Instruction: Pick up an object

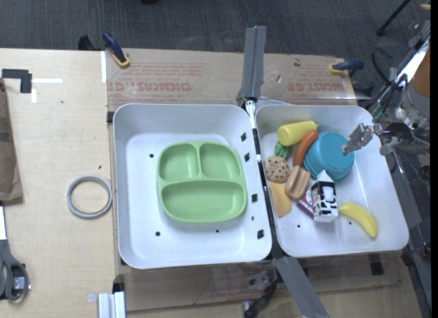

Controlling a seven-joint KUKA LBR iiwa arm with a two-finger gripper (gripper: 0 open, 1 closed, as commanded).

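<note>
Toys [308,166] crowd the right bin [390,200] — gripper [357,139] hovers over them, grip unclear; grey carpet beyond bench.

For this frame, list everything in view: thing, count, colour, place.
Bins: 2, white, side by side on the bench.
Divided plate: 1, green, left bin.
Bowl: 1, blue, right bin.
Bananas: 1, yellow, right bin, near front.
Corn: 1, yellow, right bin, back.
Carrot: 1, orange, beside bowl.
Cookie: 1, brown, right bin, left side.
Carton: 1, white and dark, right bin.
Tape ring: 1, grey, bench left.
Gripper: 1, grey, over bowl's right edge.
</note>
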